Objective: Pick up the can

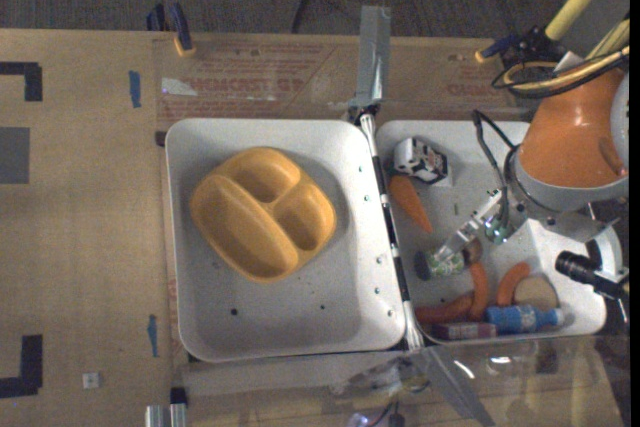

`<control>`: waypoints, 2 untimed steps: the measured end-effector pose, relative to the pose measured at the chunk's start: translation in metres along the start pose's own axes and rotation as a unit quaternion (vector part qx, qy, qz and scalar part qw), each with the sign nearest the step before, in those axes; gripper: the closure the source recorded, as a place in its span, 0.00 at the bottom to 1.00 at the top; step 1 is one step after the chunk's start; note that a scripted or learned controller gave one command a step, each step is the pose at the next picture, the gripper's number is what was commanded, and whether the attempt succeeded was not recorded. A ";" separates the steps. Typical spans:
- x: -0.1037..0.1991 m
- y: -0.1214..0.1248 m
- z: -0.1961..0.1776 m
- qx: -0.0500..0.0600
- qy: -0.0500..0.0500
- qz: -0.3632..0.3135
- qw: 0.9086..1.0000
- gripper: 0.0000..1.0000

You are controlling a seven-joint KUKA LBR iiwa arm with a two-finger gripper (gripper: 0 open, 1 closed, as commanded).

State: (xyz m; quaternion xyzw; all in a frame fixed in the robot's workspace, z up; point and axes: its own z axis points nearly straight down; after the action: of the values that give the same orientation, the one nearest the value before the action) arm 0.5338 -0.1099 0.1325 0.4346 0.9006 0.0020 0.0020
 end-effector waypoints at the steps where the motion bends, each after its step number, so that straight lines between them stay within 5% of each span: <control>1: -0.035 0.003 -0.132 0.000 -0.001 -0.128 0.992 0.00; 2: 0.010 -0.003 -0.021 0.001 0.001 -0.242 0.970 0.00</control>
State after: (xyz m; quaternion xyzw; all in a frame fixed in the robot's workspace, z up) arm 0.5252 -0.1040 0.1535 0.2033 0.9791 0.0009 0.0014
